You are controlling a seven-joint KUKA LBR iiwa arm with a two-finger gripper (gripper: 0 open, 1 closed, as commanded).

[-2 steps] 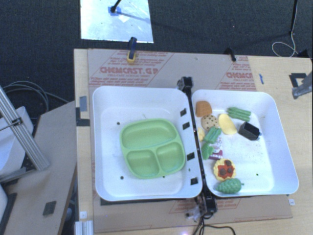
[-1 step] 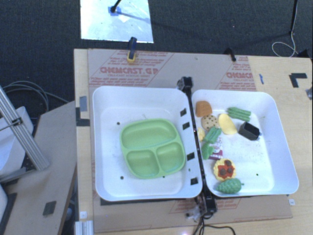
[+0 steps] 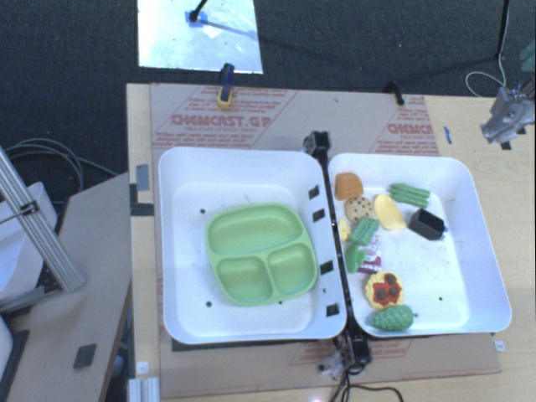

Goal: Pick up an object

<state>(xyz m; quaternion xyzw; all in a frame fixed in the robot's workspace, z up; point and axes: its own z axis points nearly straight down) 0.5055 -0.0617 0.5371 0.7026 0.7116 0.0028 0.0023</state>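
Note:
The right bin [image 3: 477, 249] holds a cluster of small toy foods along its left side. Among them are an orange piece [image 3: 348, 184], a speckled cookie [image 3: 360, 208], a yellow piece [image 3: 388, 212], green beans [image 3: 409, 193] and a black block [image 3: 425, 223]. Lower down lie green strips [image 3: 360, 239], a yellow round with red spots [image 3: 384, 289] and a bumpy green piece [image 3: 393, 316]. My gripper [image 3: 507, 117] is a grey shape at the far right edge. It hangs over the bench beyond the right bin's back corner, well away from every object.
A green divided plate [image 3: 261, 252] lies in the left bin [image 3: 188, 224]. A black clipped divider [image 3: 328, 224] joins the two bins. Cardboard [image 3: 251, 115] lies under them. The right half of the right bin is bare white floor.

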